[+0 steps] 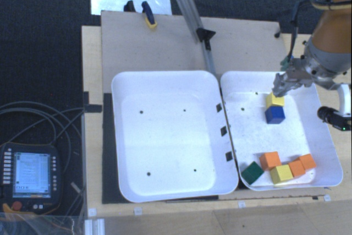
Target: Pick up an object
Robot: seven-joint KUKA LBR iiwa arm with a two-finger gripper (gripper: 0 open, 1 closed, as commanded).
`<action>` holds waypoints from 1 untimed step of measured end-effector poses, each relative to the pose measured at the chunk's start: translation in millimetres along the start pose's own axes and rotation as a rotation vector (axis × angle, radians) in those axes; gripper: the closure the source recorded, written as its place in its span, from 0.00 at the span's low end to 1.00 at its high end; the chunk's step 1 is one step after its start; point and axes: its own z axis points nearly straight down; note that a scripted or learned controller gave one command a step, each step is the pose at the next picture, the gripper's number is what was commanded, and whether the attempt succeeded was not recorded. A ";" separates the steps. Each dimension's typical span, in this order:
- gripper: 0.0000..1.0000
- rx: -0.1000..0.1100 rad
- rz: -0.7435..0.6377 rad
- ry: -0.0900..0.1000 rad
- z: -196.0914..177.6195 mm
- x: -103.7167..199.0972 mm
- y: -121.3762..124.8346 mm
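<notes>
A pale wooden bench [165, 41] on dark carpet bears two white bins [132, 184]. The claw [284, 85] hangs over the right bin; its grip cannot be made out. Just below it a yellow block [274, 100] touches a blue block [274, 114], both squarish, with no long axis.

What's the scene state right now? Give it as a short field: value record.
arm: reaches in from the right, end effector low over the right bin, at its upper part
nearest object: yellow block directly below the end effector, contact unclear
next to it: blue block touching the yellow block's lower side
lower cluster: green block, orange block, yellow block, two more orange blocks
left bin: no blocks visible
grasp: not confirmed
</notes>
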 end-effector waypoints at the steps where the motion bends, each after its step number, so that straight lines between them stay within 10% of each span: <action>1: 1.00 0.004 -0.006 0.003 -8.6 51.9 -9.2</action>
